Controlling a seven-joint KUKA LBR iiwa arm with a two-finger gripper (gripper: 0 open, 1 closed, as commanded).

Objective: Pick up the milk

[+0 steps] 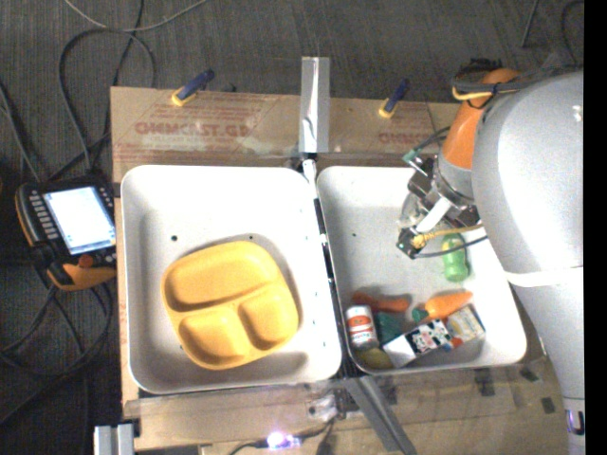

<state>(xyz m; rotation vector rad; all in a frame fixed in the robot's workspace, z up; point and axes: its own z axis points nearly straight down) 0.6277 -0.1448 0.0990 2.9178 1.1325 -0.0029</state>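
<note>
The milk (432, 336) is a small white carton with black patches and a blue spot, lying on its side near the front of the right bin (365, 211). It rests among other items, touching a pale carton (467, 323) on its right. My gripper (424, 218) hangs over the back half of the right bin, well behind the milk and apart from it. A green bottle-like item (456, 260) lies just in front of the gripper.
An orange carrot (446, 303), a second orange piece (386, 303), a red and white can (359, 327), a teal item (389, 329) and a yellow-green item (376, 356) crowd the milk. The left bin (142, 254) holds a yellow divided tray (230, 301).
</note>
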